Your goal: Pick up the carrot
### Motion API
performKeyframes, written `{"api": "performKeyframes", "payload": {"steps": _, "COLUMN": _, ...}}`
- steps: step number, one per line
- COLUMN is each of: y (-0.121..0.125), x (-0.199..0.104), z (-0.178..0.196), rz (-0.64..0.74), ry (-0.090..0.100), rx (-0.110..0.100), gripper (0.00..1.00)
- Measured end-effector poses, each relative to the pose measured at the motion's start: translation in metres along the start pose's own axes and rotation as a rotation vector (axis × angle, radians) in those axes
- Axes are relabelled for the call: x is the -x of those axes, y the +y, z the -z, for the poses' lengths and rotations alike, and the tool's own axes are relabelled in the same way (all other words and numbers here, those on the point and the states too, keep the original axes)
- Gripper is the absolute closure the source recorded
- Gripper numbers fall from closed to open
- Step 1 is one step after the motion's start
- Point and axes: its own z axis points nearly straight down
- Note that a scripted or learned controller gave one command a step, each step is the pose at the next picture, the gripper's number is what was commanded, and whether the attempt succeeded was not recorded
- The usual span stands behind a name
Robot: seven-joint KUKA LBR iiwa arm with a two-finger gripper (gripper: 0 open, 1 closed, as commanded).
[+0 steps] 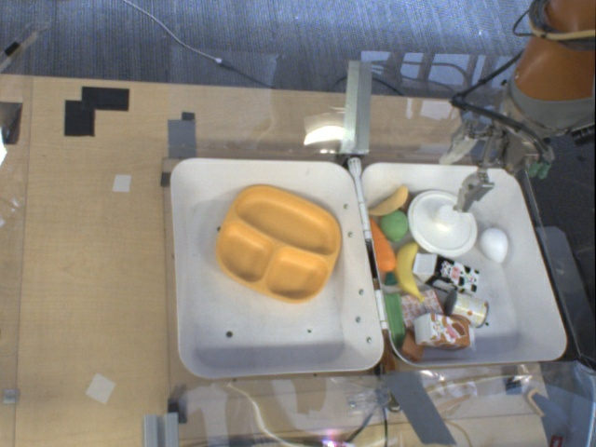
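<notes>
Overhead, the arm (557, 54) is reaching in from the 2 o'clock corner, its orange band sitting high at the right edge. Its gripper (473, 192) is hanging over the right bin (545, 324), toward that bin's 12 o'clock side, right above the white plate (441, 223). Whether its fingers are spread or closed cannot be told, since they are showing as one thin grey shape against the plate; nothing is visibly sitting between them.

The carrot (383, 249) is lying at the right bin's 9 o'clock side, close against the wall dividing the two bins, running roughly from 12 to 6 o'clock. It is well apart from the gripper, off toward the gripper's 8 o'clock. A green ball (397, 226) is sitting just beside the carrot at its 1 o'clock, and a banana (407, 267) is lying just beside it at 3 o'clock. Another yellow piece (391, 200) is resting at the carrot's 12 o'clock. A white egg (493, 245) is lying at the plate's 4 o'clock. Small cartons (445, 329) and a can (467, 309) are crowding the bin's 6 o'clock part.

The left bin (200, 343) is holding a yellow tray (277, 241) with three compartments, sitting near its middle.
</notes>
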Motion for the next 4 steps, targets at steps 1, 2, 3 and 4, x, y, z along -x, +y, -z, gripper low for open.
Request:
{"api": "performKeyframes", "payload": {"steps": 1, "y": 0.036, "x": -0.061, "z": -0.083, "rz": 0.119, "ry": 0.006, "rx": 0.003, "gripper": 0.00}}
{"api": "performKeyframes", "payload": {"steps": 2, "y": 0.050, "x": -0.088, "z": -0.129, "rz": 0.123, "ry": -0.005, "rx": -0.001, "gripper": 0.00}}
{"api": "performKeyframes", "payload": {"steps": 3, "y": 0.032, "x": -0.146, "z": -0.064, "rz": 0.030, "ry": -0.002, "rx": -0.001, "gripper": 0.00}}
{"api": "performKeyframes", "payload": {"steps": 4, "y": 0.050, "x": -0.060, "z": 0.068, "rz": -0.224, "ry": -0.010, "rx": 0.000, "gripper": 0.00}}
